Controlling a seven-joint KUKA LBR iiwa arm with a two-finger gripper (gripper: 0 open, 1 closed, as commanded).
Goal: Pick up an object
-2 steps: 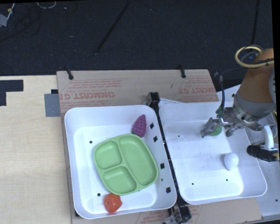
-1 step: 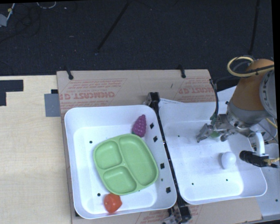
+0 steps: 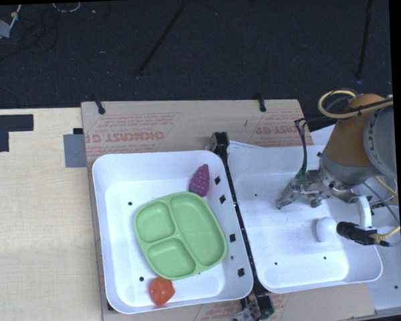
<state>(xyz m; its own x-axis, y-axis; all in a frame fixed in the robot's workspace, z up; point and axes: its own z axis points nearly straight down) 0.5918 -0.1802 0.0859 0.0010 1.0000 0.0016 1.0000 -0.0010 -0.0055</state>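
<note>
A: From the one camera above the bench, we see the gripper (image 3: pixel 297 193) low in the right bin (image 3: pixel 286 266), its fingers spread apart with nothing between them.

B: And the objects? We count a white ball (image 3: pixel 323 228) in that same bin, near the gripper but apart from it, toward the view's lower right.

A: Yes. The left bin (image 3: pixel 115 194) bears a green divided plate (image 3: pixel 180 234), a purple grape bunch (image 3: pixel 200 180) just beside its upper edge, and a red-orange piece (image 3: pixel 161 291) near its lower edge (what it is, we cannot tell).

B: So we judge this the approach step; nothing is grasped yet.

A: Agreed. Next we would need to centre the spread fingers over the ball, descend, then close.
</note>
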